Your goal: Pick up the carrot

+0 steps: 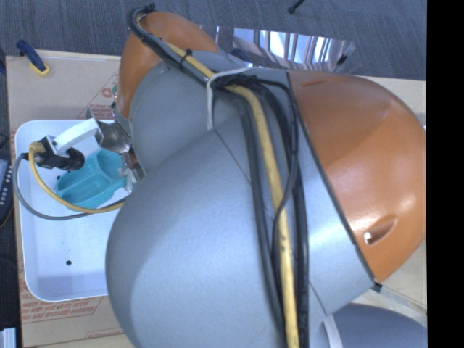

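My grey arm [239, 216], with its orange band [362, 165], reaches across from the right and covers most of both bins. Its wrist ends over the left bin [51, 267], near that bin's upper right part. The gripper [116, 149] is there, seen as metal parts beside a white piece [76, 135] and a black plug [58, 158]. A teal plastic shape [90, 183] sits just below it; I cannot tell whether it belongs to the gripper or lies in the bin. The arm hides whatever is under it.
A yellow cable [43, 187] loops out over the left bin's floor. The bin's lower left floor shows white with a small dark speck [68, 262]. Brown bench surface [65, 78] lies behind the bin, with a blue and yellow clamp [32, 58] at the far left.
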{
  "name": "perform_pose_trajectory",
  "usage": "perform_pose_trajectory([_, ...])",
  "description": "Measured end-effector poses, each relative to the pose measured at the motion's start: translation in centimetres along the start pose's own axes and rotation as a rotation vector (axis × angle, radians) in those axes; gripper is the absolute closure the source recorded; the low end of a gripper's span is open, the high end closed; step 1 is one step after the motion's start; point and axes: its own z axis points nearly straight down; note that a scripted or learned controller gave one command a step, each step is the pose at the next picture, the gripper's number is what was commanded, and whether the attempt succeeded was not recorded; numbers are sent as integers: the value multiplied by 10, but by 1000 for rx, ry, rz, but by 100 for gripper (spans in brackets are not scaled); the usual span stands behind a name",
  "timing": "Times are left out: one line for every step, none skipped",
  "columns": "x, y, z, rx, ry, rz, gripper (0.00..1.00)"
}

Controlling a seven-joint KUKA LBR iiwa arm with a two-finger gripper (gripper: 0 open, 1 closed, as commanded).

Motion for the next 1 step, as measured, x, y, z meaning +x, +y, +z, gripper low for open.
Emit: perform_pose_trajectory([-2, 35, 113, 4, -39, -385, 100])
